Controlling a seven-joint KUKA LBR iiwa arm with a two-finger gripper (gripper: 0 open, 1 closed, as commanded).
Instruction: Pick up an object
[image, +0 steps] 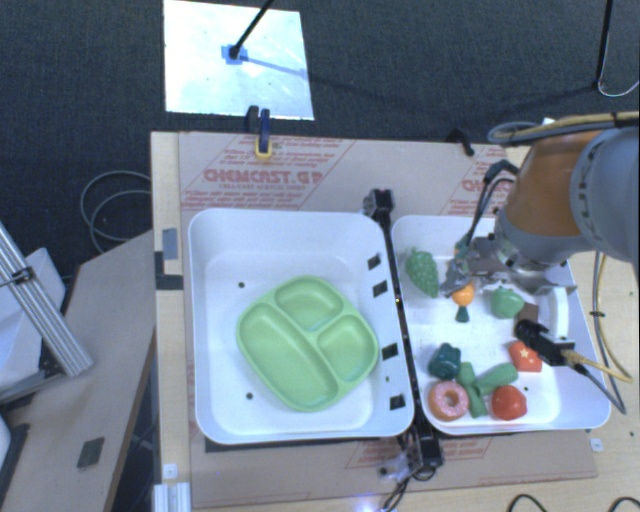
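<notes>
The arm (560, 195) reaches in from the right over the right bin (580, 405), its tool (462, 282) low above the bin's upper middle; whether the tool is spread or pressed together I cannot tell. An orange piece (462, 296) lies right at the tool's tip, with a small dark green piece (463, 314) just below it; whether the tool touches the orange piece cannot be told. A green strawberry-shaped toy (423, 271) sits just left of the tool, near the bin's left wall; a light green toy (507, 301) lies just right of it, under the wrist. Lower in the same bin are a dark green pepper (445, 359), a pink donut (448, 399), a green pod (496, 377), a red tomato (509, 402) and a red piece (525, 356). The left bin (225, 260) holds a green divided plate (306, 342), well apart from the tool; both bins rest on the tabletop (300, 175).
</notes>
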